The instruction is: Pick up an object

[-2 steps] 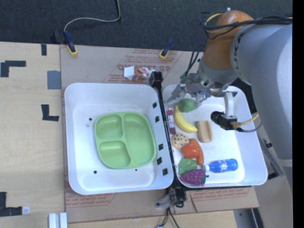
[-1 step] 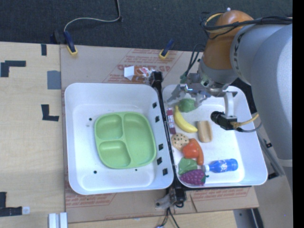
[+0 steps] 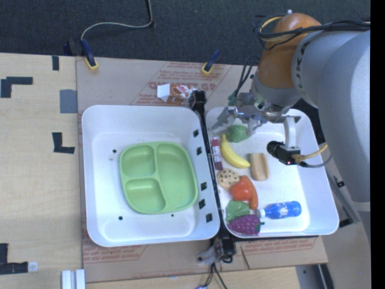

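Wooden tabletop (image 3: 36, 179), two white bins; gripper (image 3: 239, 124) hangs right over the green toy (image 3: 237, 133) — fingers' state, cannot tell.

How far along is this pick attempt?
Done: the gripper has reached the right bin, directly over a green item. In hand: nothing visibly held. Left: grasping and lifting; the banana, bread roll and blue bottle lie untouched.

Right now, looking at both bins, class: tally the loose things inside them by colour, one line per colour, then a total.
Green: 3, the divided plate, a round item by the gripper, a leafy item
Yellow: 1, banana
Tan: 2, bread roll, cookie
Red-orange: 1
Purple: 1, grapes
Blue: 1, bottle
Total: 9
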{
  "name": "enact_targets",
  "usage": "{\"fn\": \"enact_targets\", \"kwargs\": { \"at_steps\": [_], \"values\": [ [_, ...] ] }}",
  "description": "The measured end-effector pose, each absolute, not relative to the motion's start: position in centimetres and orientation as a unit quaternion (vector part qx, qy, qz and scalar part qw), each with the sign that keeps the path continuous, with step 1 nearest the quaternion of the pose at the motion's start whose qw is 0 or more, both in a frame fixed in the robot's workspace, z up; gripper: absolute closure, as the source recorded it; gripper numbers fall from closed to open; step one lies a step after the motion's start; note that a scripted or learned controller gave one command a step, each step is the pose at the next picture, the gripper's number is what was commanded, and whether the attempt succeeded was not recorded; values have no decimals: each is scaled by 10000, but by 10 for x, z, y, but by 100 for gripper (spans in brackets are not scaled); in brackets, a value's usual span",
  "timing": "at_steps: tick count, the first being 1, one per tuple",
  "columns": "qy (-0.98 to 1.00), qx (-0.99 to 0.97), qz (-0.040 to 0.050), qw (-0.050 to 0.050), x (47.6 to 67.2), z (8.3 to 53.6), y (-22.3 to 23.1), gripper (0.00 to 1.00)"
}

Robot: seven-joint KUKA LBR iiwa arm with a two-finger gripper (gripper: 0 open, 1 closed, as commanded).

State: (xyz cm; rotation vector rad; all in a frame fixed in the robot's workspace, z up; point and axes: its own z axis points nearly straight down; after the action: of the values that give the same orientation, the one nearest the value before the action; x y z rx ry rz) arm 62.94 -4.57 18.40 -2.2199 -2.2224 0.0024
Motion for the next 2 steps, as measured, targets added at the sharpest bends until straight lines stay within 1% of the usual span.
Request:
{"fn": "enact_targets", "kwargs": {
  "at_steps": [2],
  "values": [
    [-7075, -7067, 8, 2, 629, 184, -46, 0]
  ]
}}
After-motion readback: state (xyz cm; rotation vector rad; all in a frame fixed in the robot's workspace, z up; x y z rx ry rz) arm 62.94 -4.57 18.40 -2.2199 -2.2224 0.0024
